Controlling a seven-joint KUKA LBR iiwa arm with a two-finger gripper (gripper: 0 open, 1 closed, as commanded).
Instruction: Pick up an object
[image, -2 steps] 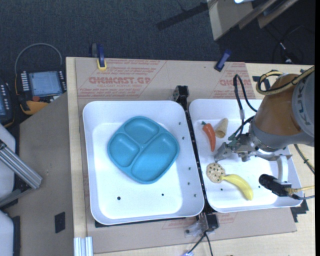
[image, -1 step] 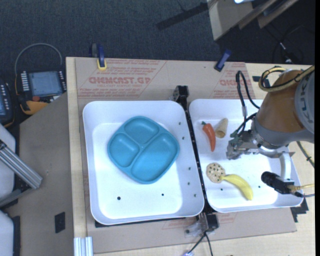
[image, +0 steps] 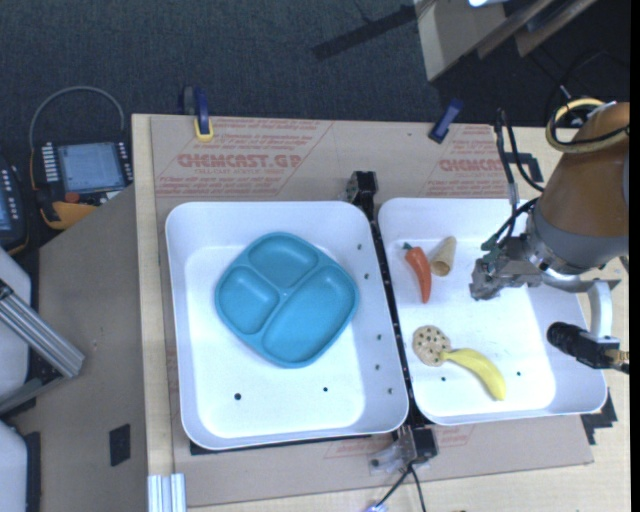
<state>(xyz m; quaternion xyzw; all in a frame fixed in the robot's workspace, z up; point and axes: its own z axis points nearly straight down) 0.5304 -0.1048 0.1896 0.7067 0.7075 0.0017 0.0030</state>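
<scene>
Nearest the lens, along the bottom edge, the table (image: 300, 455) shows as a brown board with printed lettering, carrying two shallow white bins side by side. Largest is the left bin (image: 200, 250), which holds a blue divided plate (image: 287, 311) lying flat and turned at an angle near its middle, well apart from the arm's reach and probably not the present target. Beside it, the right bin (image: 570, 395) gathers the small pickable things, likely so a descending grasp has choices close together. A yellow banana (image: 478, 368) lies near the front, just beside a round speckled cookie (image: 430, 344) at its left end. Further back, an orange carrot (image: 419, 272) lies just beside a tan ice-cream cone (image: 442, 254). The arm reaches in from the right, and its gripper (image: 490, 278) hangs over bare bin floor to the right of the carrot and cone; whether the jaws are open or closed I cannot tell, and nothing shows between them.
</scene>
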